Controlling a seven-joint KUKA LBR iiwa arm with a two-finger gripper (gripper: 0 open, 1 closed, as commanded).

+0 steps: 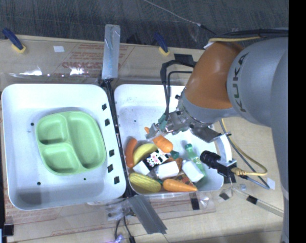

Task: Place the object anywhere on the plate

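Observation:
A green three-compartment plate [70, 142] lies in the left bin [16, 103] with nothing on it. The right bin [137, 97] holds a heap of toy foods at its near end: a yellow banana [142, 152], an orange carrot [163, 144], a black-and-white cow-patterned piece [155, 160] and a white block [168, 170]. My gripper [160, 127] hangs low over the right bin, just above the carrot at the far edge of the heap. The wrist hides how it meets the toys.
More toys lie in the heap: a second orange piece [130, 152] by the divider, a yellow piece [145, 183], a long carrot [179, 186] at the near wall, a green bottle [192, 153]. The grey and orange arm [228, 80] covers the bin's right side.

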